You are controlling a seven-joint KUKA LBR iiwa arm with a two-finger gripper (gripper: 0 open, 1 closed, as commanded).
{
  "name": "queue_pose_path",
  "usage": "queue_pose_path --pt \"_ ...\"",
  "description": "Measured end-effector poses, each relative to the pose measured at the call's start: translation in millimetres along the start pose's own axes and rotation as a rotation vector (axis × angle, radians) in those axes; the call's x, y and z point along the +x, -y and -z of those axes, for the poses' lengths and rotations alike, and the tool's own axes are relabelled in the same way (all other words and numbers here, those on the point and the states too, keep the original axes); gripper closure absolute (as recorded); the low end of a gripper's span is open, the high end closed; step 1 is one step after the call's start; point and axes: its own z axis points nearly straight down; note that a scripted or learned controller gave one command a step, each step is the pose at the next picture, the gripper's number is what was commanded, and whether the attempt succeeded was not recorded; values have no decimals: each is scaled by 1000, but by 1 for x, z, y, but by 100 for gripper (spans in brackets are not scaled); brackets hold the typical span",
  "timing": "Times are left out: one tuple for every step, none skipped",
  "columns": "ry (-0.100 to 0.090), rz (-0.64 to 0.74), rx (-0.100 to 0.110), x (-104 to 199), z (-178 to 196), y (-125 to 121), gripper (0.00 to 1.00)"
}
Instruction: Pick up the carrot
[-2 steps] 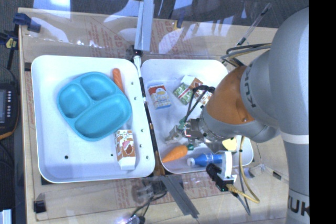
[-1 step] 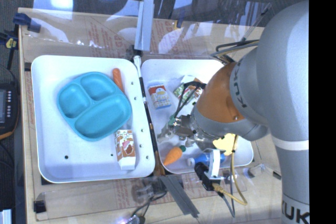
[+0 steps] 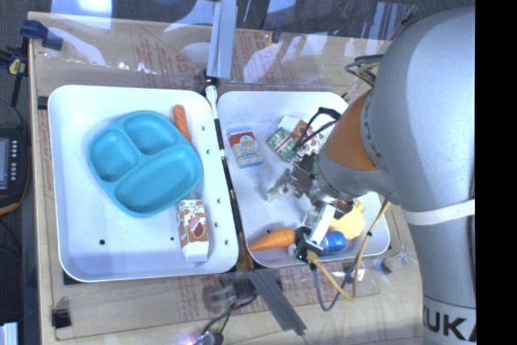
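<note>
Light is bright and even, apparently from overhead. The two white bins (image 3: pixel 81 174) are near blown out, their surfaces showing little detail. Pale blue-white glare patches sit on the clear panel (image 3: pixel 161 20) at the back of the bench. Shadows are soft and short. The arm (image 3: pixel 428 117) looms large and slightly soft at the right; small items look mildly blurred.
</note>
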Motion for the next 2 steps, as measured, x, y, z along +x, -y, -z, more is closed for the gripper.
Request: queue_pose_path --pt "0 11 8 1 9 2 100" --pt "1 605 -3 22 86 43 100"
